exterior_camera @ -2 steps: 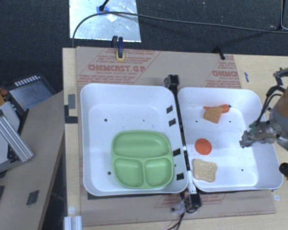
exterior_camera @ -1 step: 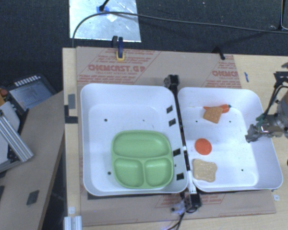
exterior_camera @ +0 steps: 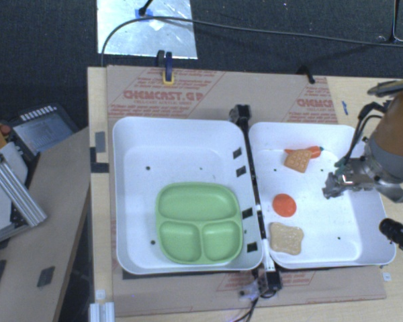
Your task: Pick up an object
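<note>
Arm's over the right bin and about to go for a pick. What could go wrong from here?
1. The gripper hangs over bare bin floor, apart from every item, so a straight descent would likely close on nothing.
2. The tan cracker-like piece lies against the orange carrot-like piece; a grasp there may nudge or catch both.
3. The bread-like slice lies near the right bin's front-left corner, where the walls could block the gripper.

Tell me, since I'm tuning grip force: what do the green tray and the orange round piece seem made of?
Green tray: likely molded plastic, with a smooth matte surface and rounded compartments. Orange round piece: probably plastic or rubber toy food, evenly colored; too small to tell.
</note>
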`<state>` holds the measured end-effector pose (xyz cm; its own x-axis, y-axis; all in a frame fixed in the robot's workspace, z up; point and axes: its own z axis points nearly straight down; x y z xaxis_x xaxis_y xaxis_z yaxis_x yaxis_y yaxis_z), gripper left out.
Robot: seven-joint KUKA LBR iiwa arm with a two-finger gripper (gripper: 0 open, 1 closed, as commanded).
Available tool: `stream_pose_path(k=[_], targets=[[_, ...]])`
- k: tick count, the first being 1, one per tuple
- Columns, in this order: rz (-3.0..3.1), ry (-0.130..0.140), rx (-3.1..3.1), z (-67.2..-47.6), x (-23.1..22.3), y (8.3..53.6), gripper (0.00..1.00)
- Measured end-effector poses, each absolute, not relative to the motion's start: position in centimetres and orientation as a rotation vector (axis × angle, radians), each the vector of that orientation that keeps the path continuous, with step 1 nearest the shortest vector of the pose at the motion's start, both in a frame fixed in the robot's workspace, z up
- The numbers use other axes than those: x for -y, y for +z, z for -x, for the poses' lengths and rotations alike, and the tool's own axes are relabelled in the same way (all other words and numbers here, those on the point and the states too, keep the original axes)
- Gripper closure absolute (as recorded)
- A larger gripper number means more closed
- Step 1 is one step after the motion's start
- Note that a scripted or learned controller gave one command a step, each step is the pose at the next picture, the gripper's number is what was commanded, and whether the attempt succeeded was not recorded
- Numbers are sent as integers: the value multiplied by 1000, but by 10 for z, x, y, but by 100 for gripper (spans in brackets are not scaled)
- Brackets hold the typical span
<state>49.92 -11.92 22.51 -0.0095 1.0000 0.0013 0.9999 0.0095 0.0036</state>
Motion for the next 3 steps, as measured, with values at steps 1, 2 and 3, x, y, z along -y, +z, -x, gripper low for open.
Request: stream_pose_path(k=[1, 2, 3], targets=[[-2211, 4, -2231, -503, 72, 217, 100], [-2210, 5, -2232, -500, 24, 226, 100], [-2210, 4, -2233, -496, -29, 219, 100]])
